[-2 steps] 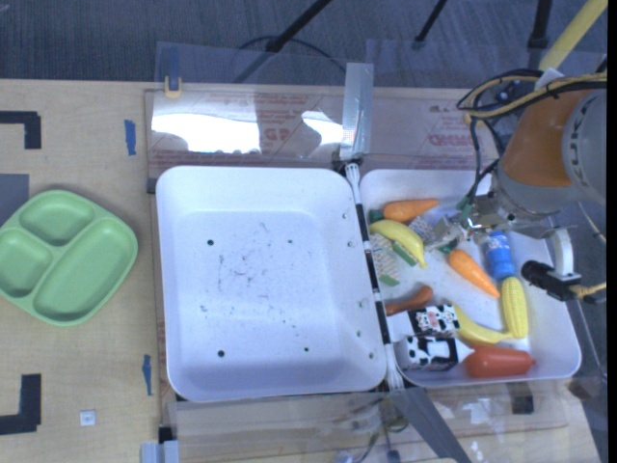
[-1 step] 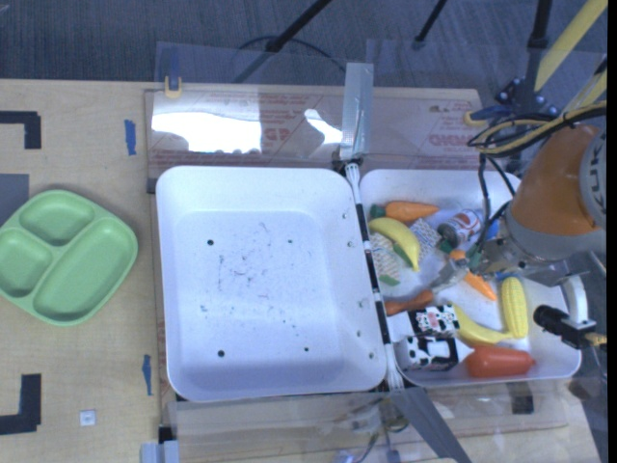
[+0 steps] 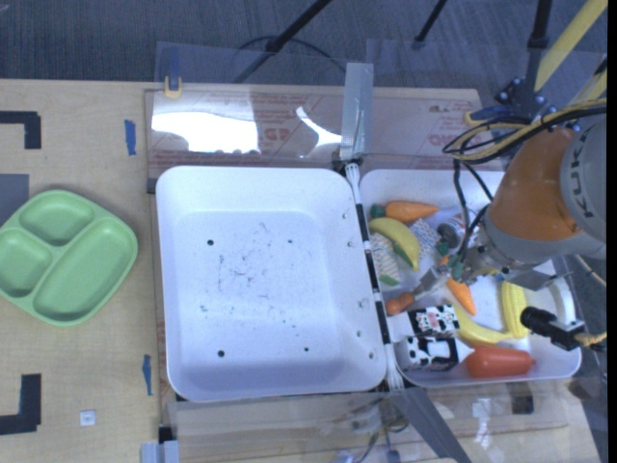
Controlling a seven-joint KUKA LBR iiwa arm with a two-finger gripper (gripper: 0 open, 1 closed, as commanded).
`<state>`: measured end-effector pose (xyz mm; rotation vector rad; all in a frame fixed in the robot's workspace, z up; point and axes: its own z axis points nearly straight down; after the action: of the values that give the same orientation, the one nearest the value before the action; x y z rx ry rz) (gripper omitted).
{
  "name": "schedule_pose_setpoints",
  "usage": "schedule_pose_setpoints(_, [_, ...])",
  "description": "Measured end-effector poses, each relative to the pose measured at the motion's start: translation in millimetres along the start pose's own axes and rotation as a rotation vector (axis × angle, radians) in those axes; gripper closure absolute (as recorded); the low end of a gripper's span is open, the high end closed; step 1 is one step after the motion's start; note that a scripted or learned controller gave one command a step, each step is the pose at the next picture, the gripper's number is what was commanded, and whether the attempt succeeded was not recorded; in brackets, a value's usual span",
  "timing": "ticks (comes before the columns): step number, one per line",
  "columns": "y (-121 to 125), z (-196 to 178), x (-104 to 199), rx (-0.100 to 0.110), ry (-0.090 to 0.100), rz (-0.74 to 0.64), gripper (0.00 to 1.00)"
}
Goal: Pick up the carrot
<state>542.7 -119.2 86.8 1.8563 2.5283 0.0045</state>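
Note:
A carrot (image 3: 411, 210) with a green tip lies at the back of the right bin (image 3: 564, 367), next to a yellow-green banana (image 3: 397, 239). A second small orange carrot-like piece (image 3: 464, 296) lies mid-bin, directly beneath my gripper (image 3: 451, 270). The gripper is low over the middle of the right bin, and the wrist with its orange band (image 3: 537, 191) hides much of it. Whether the orange piece touches the gripper is unclear. Another orange bit (image 3: 398, 304) rests by the bin's left wall.
The right bin also holds a black-and-white cow toy (image 3: 433, 337), a yellow banana (image 3: 481, 334), a yellow piece (image 3: 514, 307) and a red vegetable (image 3: 498, 360). The left bin (image 3: 260, 268) adjoins it. A green divided plate (image 3: 66, 256) sits far left on the bench.

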Motion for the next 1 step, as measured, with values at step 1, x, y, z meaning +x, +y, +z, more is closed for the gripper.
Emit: schedule_pose_setpoints(1, [1.5, -9.5, -1.0, -0.003, -0.002, 0.000, 1.00])
